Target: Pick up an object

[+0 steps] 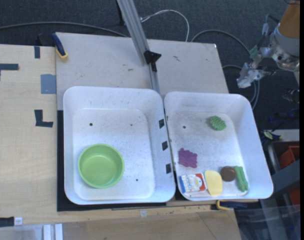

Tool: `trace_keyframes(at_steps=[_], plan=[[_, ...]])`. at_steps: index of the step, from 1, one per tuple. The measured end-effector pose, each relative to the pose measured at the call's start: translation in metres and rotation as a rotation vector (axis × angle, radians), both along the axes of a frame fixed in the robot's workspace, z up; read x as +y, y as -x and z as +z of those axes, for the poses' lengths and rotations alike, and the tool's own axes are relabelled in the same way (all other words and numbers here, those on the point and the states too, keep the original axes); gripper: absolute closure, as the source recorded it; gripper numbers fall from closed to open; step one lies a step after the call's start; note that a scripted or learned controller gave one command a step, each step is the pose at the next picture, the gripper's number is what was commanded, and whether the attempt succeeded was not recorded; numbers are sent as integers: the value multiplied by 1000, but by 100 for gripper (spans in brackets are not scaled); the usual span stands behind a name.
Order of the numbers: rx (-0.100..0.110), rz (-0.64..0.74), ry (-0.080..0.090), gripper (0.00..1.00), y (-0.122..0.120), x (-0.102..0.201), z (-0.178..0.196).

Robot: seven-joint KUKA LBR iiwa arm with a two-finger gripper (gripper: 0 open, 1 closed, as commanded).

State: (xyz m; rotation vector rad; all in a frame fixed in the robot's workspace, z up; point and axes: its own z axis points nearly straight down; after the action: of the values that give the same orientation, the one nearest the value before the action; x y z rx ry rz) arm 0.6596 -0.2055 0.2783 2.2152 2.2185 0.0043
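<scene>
Two white bins side by side on bench. Left bin [72, 104]: green bowl [101, 165] upright, near front-left corner. Right bin [247, 109]: green ridged piece [217, 123] toward back, purple bumpy piece [187, 158] mid-left; front row touching or nearly: red-white packet [192, 183], yellow piece [213, 182], brown round piece [228, 173], green stick [241, 178]. Gripper [248, 75] off right bin's back-right corner, outside bin, above floor; nothing seen in it.

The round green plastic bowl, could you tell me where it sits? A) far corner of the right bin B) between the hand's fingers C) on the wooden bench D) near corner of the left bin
D: the round green plastic bowl rests in the left white bin, at its near left corner.
</scene>
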Motion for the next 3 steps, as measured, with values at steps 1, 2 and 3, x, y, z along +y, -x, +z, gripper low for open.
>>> trace_keyframes(at_steps=[1,2,3], plan=[[9,4,-4,100,12,50,-18],[9,4,-4,100,29,96,-21],[8,5,-4,100,36,146,-18]])
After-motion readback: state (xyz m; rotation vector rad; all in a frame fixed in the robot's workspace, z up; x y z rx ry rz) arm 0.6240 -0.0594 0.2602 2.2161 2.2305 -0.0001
